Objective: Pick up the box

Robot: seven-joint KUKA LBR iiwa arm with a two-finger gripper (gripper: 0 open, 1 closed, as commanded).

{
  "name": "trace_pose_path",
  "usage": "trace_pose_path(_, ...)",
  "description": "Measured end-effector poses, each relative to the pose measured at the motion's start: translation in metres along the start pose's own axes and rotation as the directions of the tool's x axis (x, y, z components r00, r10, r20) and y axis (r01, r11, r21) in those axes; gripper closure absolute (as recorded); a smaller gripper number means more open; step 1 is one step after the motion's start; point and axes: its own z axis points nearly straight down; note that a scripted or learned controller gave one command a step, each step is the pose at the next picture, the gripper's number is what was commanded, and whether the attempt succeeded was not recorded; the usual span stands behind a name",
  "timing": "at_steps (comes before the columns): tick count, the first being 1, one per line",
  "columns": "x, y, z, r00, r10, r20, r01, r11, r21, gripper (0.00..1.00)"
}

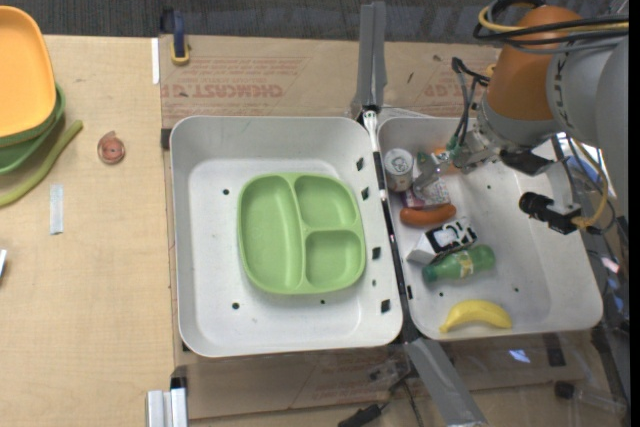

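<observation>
Box (450,237): we see it just below the hot dog (428,212).
Hand (440,163): we cannot tell its grip.
Tip: we come straight down.

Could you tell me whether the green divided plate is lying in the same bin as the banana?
No: the green divided plate lies in the left bin, while the banana lies in the right bin.
</observation>
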Motion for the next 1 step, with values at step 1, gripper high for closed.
trace_pose_path(1,-0.0046,-0.0005,0.0008,0.98,-0.199,-0.011,0.199,0.98,0.013,0.0)
